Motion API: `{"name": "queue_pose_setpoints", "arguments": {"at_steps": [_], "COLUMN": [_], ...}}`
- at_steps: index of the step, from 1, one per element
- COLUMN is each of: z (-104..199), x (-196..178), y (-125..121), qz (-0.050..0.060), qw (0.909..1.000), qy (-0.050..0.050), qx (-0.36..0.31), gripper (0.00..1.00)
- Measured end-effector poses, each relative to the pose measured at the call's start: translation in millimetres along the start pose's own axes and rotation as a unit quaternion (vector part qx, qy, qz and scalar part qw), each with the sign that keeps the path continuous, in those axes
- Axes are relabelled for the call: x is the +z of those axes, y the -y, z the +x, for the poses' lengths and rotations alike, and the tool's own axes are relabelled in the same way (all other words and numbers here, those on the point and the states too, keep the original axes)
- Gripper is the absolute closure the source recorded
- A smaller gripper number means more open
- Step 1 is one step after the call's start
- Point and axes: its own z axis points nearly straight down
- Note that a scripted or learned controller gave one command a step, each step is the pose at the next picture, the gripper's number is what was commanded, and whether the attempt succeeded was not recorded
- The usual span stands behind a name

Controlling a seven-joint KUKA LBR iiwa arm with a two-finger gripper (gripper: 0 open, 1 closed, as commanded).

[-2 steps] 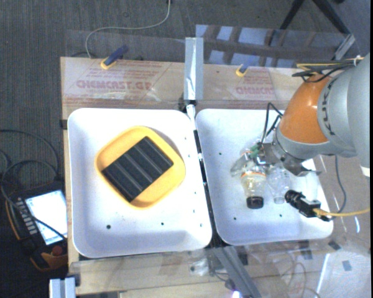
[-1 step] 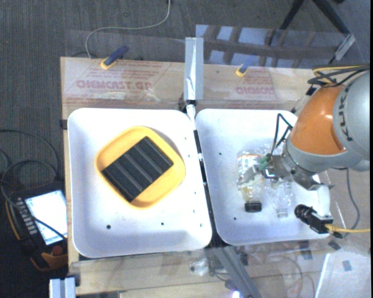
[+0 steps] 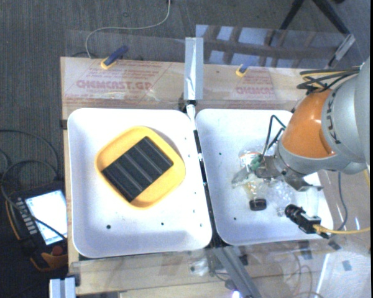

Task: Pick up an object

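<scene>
Arm (image 3: 326, 129) reached in from 3 o'clock over right bin (image 3: 224, 135), pincer (image 3: 268, 171) above crinkled clear wrapper (image 3: 252, 166) near bin centre, black cap (image 3: 257, 203) at its 6 o'clock, yellow tray (image 3: 141, 166) in left bin (image 3: 87, 135), pincer state untellable.

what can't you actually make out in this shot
- The grey arm's tool: in the camera view the orange band and wrist cover it, so its grip is unreadable.
- The crumpled clear plastic item in the right white bin: see-through and partly under the arm, shape unclear.
- The small black round object: too small to identify.
</scene>
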Motion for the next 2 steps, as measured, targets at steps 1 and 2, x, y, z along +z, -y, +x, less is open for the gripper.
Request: {"name": "queue_pose_setpoints", "arguments": {"at_steps": [1, 2], "z": [0, 87], "x": [-11, -87], "y": [-2, -44], "qz": [-0.003, 0.013], "qw": [1.0000, 0.9999], "qy": [0.000, -0.004], "qx": [0.000, -0.006], "gripper": [1.00, 1.00]}}
